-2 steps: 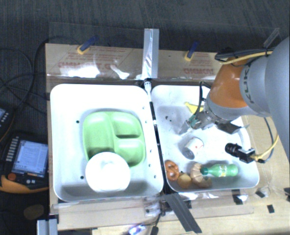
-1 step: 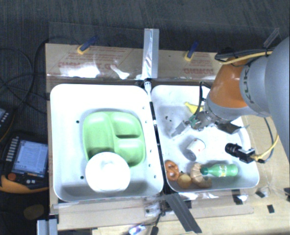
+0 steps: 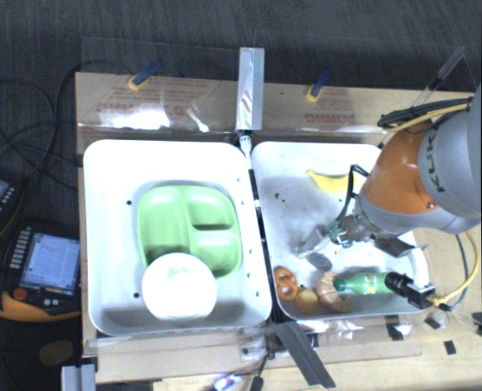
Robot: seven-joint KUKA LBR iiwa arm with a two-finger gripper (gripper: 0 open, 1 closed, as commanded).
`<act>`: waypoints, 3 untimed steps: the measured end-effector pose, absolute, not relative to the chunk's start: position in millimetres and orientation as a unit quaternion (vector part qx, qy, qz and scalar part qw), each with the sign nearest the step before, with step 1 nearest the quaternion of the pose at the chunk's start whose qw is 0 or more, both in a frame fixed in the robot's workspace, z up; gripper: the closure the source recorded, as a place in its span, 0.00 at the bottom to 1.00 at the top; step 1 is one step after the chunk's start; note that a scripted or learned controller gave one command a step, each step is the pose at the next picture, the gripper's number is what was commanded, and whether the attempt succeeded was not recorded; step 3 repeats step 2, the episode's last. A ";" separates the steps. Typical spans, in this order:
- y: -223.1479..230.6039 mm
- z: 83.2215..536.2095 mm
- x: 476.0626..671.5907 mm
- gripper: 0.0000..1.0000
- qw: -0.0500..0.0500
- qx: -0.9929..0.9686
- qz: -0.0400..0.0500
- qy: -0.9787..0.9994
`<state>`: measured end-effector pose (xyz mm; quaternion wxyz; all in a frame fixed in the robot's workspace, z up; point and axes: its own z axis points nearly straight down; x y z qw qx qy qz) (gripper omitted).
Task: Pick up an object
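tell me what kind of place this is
Probably a robotics lab test bench, not a kitchen. A grey and orange arm reaches over two white bins, toy-like food such as a green bottle lies in the right one, and a handheld control pendant sits on the floor.

One fixed camera looks down at a slant on both bins (image 3: 102, 218), the arm (image 3: 420, 177) entering from the right.

Right bin (image 3: 265, 218) centre: bare floor, open to a descent.
Right bin near edge: crowded by green bottle (image 3: 370, 283), pretzel (image 3: 287, 281) and two brown lumps (image 3: 321, 294) (touching one another).
Right bin far side: banana (image 3: 330, 182) beside the arm (image 3: 412, 177).
Left bin (image 3: 102, 218): green tray (image 3: 194, 222) and white bowl (image 3: 179, 284) take the middle; margins bare.
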<state>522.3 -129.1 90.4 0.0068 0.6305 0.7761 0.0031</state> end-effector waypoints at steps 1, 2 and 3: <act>-129.1 100.8 524.6 1.00 0.010 0.630 0.005 0.776; -23.4 214.1 484.3 1.00 -0.001 0.619 -0.001 0.785; -23.4 214.1 484.3 1.00 -0.001 0.619 -0.001 0.785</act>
